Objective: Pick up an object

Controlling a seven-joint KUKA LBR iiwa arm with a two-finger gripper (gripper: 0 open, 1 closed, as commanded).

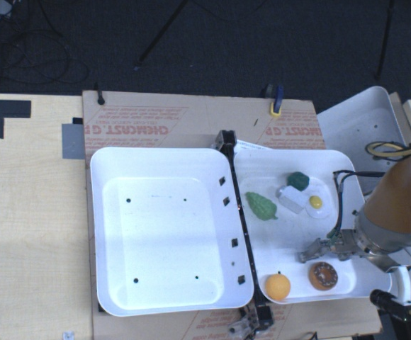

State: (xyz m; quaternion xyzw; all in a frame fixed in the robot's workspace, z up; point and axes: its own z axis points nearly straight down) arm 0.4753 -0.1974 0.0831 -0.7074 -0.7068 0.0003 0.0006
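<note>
I am hanging my gripper (314, 251) just above the brown doughnut (323, 275) in the right bin (347, 163), fingers spread and pinching nothing. The orange ball (278, 287) is lying left of the doughnut.

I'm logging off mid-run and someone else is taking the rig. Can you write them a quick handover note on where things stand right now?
End effector: low over the right bin, just above the doughnut; nothing visible between its fingers, and I cannot tell if they are open or shut.
Things, all in the right bin: orange ball at the near left corner, doughnut beside it, green leafy piece near the divider, dark green block, clear packet and small yellow ball further back.
Done: arm is in position over the bin.
Left: grasp and lift one object.
</note>
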